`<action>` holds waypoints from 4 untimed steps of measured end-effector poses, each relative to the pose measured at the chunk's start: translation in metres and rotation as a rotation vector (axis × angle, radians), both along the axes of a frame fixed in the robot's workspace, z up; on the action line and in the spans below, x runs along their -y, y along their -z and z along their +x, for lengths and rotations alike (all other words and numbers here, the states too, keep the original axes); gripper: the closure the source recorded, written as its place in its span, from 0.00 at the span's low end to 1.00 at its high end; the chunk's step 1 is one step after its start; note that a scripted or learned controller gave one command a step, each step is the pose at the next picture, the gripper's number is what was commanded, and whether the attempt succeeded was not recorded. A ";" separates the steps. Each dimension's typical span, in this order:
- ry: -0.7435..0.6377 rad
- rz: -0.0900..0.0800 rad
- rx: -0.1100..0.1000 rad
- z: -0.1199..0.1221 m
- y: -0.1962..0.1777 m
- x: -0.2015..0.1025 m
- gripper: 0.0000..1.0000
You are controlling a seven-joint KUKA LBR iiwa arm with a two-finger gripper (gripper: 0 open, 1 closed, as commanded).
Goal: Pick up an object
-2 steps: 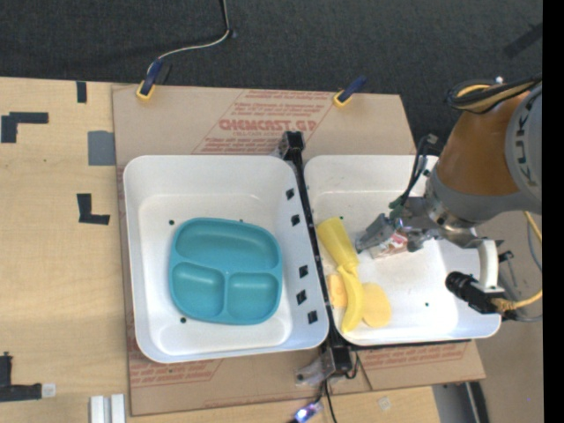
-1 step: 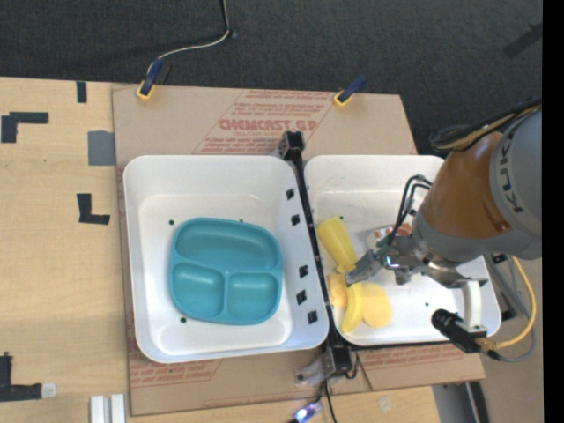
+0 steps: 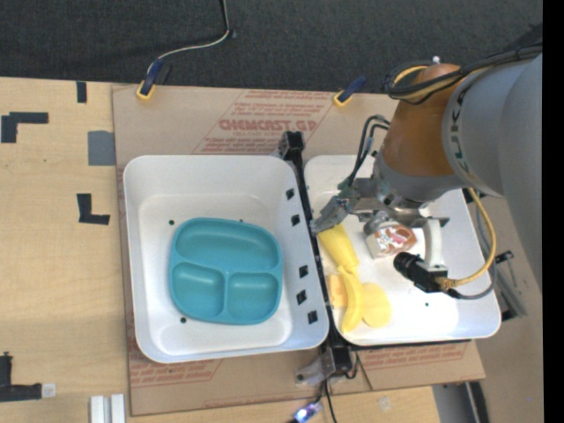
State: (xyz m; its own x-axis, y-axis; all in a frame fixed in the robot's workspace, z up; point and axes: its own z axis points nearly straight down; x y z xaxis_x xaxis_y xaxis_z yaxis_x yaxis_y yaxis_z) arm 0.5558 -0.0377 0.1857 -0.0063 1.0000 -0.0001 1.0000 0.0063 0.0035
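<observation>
Claw (image 3: 381,227) (right bin (image 3: 458,320)) above yellow pieces (image 3: 352,280).

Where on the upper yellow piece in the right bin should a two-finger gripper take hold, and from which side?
Grip the upper yellow piece across its narrow middle, probably from above: it lies flat and elongated, and the bin wall crowds its left side.
</observation>
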 end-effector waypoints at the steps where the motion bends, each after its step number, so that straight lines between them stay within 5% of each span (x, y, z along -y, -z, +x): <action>1: 0.004 0.001 -0.006 -0.052 -0.061 -0.024 0.00; 2: 0.008 -0.001 0.005 -0.073 -0.183 0.014 0.00; 3: 0.013 -0.001 -0.012 -0.069 -0.084 0.093 0.00; 4: 0.006 0.000 -0.008 -0.044 -0.037 0.098 0.00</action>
